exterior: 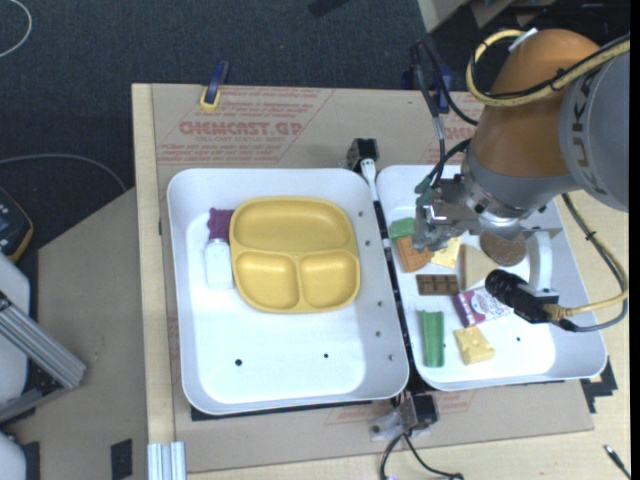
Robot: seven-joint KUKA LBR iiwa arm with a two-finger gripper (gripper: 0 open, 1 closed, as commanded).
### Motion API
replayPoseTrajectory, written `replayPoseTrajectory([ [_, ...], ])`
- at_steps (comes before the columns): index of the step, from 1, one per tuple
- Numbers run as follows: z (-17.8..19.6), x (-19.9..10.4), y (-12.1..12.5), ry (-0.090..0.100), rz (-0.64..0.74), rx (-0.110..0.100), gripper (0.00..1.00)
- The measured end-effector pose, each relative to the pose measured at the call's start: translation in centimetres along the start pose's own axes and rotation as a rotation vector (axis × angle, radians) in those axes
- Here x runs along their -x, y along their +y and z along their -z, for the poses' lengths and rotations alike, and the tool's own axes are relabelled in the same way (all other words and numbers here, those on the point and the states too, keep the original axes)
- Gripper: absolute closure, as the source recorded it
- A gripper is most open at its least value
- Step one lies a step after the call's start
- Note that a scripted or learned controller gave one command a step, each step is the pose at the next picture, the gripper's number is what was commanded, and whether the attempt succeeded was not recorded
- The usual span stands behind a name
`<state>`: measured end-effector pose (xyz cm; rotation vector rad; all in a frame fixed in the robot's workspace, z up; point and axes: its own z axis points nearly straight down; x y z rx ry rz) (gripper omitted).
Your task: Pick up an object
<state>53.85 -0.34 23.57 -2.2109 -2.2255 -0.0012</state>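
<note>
The gripper (432, 230) hangs low in the right bin (580, 353); I cannot tell its state. An orange piece (412, 257) lies just below it, beside a green block (401, 228).

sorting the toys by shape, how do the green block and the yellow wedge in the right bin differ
The green block is a long, narrow green bar, lying lengthwise toward the bin's front edge. The yellow wedge is shorter, chunkier and pale yellow, like a piece of cheese. The block lies nearer the divider between the bins; the wedge sits to its right. Both lie loose on the bin floor, clear of the gripper.
</note>
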Motion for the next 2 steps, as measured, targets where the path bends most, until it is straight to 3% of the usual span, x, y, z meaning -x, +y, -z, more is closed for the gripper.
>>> replayPoseTrajectory([
  [1, -0.4, -4.4, -0.7, -0.001, -0.001, -0.001, 1.00],
  [2, -2.2, -5.7, -0.8, -0.003, -0.005, -0.002, 1.00],
])
